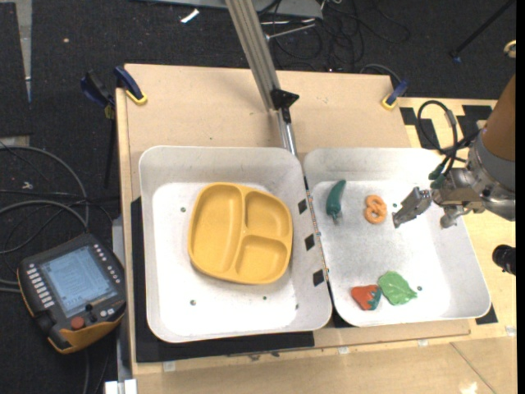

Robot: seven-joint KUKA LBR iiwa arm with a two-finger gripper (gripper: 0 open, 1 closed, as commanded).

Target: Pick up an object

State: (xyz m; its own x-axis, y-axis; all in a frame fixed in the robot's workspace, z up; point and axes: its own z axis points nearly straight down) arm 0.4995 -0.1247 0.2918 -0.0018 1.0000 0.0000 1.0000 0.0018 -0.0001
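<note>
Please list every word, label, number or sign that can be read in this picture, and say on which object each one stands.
No text can be read.
Teach pendant, on the floor left of the bench: its screen and buttons carry marks, too small and blurred to read.
Yellow divided plate, pretzel, green toy: no lettering visible.

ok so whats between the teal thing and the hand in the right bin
The small orange pretzel-shaped toy lies between the teal object and the hand in the camera view; bare white bin floor lies on either side of it.
</note>
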